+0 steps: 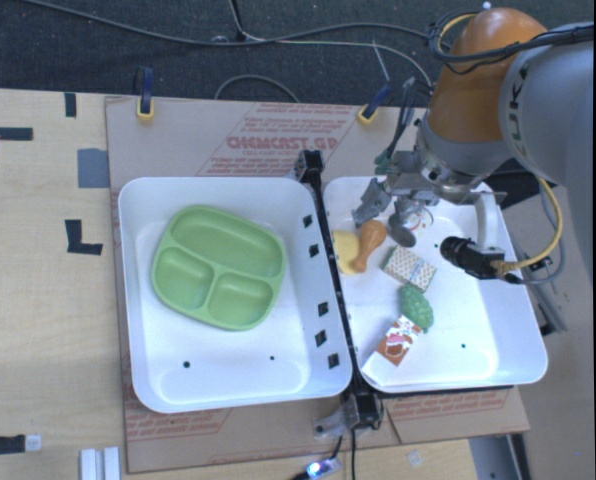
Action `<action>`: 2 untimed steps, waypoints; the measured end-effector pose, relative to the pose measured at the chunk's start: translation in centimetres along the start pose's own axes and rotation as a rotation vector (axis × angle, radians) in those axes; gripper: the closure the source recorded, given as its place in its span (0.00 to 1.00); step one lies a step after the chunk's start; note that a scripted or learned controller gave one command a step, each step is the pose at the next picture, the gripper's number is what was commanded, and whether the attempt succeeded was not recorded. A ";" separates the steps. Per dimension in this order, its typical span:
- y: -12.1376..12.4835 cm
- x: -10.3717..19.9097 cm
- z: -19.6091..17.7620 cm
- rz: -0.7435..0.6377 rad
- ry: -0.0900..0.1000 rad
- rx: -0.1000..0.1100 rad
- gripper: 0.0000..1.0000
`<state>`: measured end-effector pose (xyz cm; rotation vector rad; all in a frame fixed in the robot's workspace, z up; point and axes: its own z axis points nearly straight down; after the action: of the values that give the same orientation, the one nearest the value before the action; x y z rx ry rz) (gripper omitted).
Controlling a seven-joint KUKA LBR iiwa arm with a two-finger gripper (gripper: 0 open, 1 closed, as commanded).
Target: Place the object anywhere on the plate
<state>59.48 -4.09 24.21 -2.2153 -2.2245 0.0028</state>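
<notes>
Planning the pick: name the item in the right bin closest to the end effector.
The drumstick, touching the end effector; the carton and green item lie farther away.

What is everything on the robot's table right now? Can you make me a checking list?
Surface: cardboard sheet under two white bins.
Job's things: green plate in left bin, nothing on it; drumstick toy, yellow piece, patterned packet, green toy, red carton in right bin.
Clutter: nothing seen.
Grippers: gripper over right bin, above the drumstick.
Cables: black cables behind bench.
Surroundings: two clamps hold the cardboard.
</notes>
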 end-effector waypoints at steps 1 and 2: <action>0.2 5.9 1.2 -0.002 0.001 0.000 1.00; -0.5 11.8 0.5 -0.004 0.002 -0.002 1.00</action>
<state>58.92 7.68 23.70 -2.2113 -2.2286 -0.0009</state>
